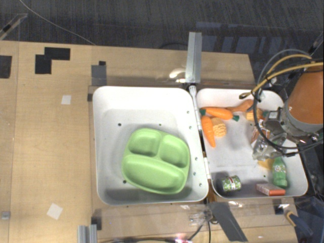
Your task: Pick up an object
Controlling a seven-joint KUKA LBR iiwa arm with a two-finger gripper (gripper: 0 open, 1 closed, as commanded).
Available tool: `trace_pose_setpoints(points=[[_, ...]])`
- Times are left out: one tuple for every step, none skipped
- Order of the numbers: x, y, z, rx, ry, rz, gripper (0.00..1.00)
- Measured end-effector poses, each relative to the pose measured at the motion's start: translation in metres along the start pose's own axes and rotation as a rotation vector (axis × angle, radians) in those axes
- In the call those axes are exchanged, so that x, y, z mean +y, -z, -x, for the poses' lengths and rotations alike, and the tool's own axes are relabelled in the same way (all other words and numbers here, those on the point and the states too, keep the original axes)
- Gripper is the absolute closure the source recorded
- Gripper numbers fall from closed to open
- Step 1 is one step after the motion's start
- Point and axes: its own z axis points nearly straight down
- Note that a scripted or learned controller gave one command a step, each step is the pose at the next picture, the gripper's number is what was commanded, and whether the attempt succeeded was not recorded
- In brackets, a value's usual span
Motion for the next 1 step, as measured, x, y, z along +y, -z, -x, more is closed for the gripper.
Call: trace_pose_setpoints(points=[[0.0128, 0.0165, -0.0581, 0.001, 0.519, 0.002, 1.0]])
